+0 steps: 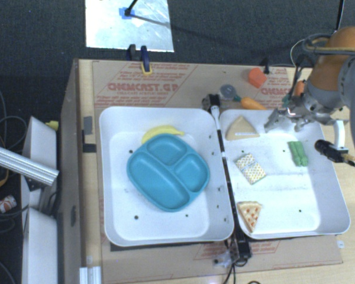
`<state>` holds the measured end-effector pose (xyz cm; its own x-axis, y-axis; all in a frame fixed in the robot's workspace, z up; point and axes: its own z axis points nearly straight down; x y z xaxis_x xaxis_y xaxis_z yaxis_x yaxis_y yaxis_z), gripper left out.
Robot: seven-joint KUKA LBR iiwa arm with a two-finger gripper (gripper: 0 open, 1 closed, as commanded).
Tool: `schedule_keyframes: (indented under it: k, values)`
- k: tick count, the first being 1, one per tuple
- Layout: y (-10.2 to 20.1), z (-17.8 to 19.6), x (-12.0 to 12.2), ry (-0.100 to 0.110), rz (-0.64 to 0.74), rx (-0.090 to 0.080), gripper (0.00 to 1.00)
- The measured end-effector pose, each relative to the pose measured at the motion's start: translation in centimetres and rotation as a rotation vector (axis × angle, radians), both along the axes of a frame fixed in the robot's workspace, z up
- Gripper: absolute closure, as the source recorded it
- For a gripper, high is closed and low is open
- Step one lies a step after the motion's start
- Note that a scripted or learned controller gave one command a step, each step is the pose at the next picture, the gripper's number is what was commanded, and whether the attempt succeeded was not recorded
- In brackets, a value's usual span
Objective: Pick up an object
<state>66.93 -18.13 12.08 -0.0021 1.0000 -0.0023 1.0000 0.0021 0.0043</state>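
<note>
Four items are seen in the right bin [337,218] — wedge [241,128], green piece [297,152], patterned block [250,168], pizza slice [249,214] — with gripper [282,119] positioned over its back edge, nothing seen gripped, claw state indeterminable.

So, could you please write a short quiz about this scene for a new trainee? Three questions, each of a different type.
1. True or false: the blue divided plate lies in the right bin.
2. Which item lies nearest the gripper? A) pizza slice B) beige wedge C) green piece
3. Fill in: the yellow banana shows from behind the plate, in the ____ bin.

Key: 1 false; 2 B; 3 left.
</note>
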Motion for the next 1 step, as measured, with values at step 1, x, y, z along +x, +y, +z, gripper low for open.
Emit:
schedule_keyframes:
  k: [1]
  values:
    - [-2.6,3.67,-3.52,0.0,0.0,0.0,0.0]
